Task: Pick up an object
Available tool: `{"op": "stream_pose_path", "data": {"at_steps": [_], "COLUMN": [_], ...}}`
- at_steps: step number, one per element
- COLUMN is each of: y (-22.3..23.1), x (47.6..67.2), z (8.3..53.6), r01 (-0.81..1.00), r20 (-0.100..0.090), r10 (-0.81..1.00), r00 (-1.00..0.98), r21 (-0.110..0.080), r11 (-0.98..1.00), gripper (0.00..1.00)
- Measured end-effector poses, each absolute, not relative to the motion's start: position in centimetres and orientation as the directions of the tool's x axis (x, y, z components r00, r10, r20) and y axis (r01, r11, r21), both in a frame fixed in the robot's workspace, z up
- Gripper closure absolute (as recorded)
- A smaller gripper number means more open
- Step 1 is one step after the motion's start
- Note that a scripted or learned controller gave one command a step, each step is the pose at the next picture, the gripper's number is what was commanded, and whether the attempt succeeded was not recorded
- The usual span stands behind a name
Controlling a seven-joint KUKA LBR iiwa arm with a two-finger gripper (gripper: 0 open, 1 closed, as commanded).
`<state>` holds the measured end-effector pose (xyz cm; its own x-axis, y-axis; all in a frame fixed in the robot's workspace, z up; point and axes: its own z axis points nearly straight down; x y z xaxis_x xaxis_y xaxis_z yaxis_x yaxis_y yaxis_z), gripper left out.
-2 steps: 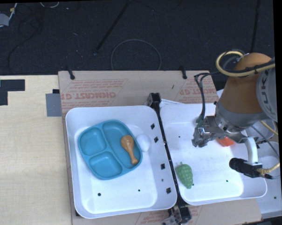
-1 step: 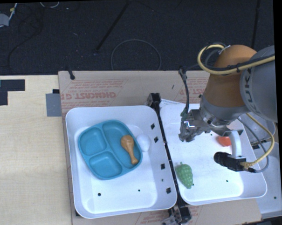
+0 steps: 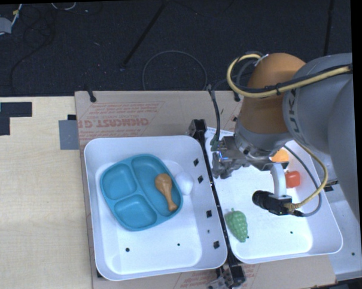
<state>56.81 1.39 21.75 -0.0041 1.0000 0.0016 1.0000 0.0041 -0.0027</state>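
My gripper (image 3: 221,164) hangs low at the right bin's (image 3: 329,239) upper-left corner; nothing visible in it, and can't tell its state from here. Judging: still approach step, no pick yet. Nearest target is the green grape bunch (image 3: 236,223), just below; next move needs a shift down w/ clean descent. Drumstick (image 3: 165,190) sits on blue tray (image 3: 124,197), left bin (image 3: 144,256). Cardboard (image 3: 123,116) print reads mirrored, illegible.

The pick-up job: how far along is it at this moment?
Done: the grey arm has reached over the right white bin. In hand: nothing shows as gripped; the tool sits near the divider. Left: grasping something, maybe the green bumpy toy, which lies on the bin floor.
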Motion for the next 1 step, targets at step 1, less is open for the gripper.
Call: {"op": "stream_pose_path", "data": {"at_steps": [1], "y": [6.38], "x": [58.18], "z": [23.02], "r01": [1.0], "r20": [0.002], "r10": [1.0], "r00": [-0.004], "r21": [-0.001], "r11": [0.004], "gripper": [1.0]}}
